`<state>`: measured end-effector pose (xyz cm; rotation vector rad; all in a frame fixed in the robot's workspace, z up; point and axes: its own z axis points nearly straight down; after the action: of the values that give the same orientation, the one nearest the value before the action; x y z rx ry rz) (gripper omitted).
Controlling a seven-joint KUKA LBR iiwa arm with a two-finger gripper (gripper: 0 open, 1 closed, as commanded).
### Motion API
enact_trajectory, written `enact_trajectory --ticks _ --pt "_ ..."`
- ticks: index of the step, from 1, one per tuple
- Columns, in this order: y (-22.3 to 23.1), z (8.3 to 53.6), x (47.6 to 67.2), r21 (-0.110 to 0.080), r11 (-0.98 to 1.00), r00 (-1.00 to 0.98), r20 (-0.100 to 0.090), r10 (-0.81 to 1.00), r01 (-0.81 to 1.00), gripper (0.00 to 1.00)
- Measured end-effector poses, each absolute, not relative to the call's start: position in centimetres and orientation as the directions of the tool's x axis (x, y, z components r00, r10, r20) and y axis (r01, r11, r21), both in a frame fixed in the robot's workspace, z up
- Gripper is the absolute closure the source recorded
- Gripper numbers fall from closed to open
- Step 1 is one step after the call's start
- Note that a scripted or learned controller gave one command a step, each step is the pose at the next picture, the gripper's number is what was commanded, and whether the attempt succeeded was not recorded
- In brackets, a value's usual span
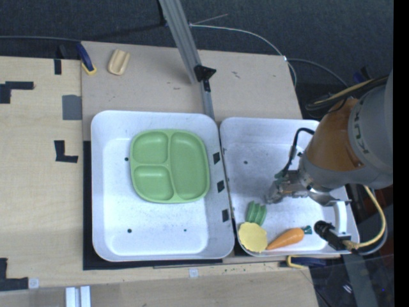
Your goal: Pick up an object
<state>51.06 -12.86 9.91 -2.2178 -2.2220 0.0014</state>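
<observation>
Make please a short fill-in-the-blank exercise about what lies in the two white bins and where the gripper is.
1. The green plate with three compartments lies in the ____ bin.
2. The carrot lies in the right bin, its colour being ____.
3. The yellow round piece lies just to the ____ of the carrot in the view.
4. The gripper hangs over the ____ bin.

Missing words: left; orange; left; right

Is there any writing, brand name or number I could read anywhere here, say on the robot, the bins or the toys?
None can be read. The arm shows a dark mark on its grey shell, cut off at the picture's edge and too blurred to make out. The green divided plate, the two white bins, the toy carrot and the yellow disc carry no lettering.
</observation>
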Motion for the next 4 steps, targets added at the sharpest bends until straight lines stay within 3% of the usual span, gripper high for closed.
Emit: enact_trajectory --ticks 3,4 --pt "-13.9 23.1 52.5 0.003 0.002 -0.002 -0.001 1.000 1.000 1.00" --pt "-10.0 23.4 54.7 0.000 0.006 -0.006 0.001 1.000 1.000 1.00"
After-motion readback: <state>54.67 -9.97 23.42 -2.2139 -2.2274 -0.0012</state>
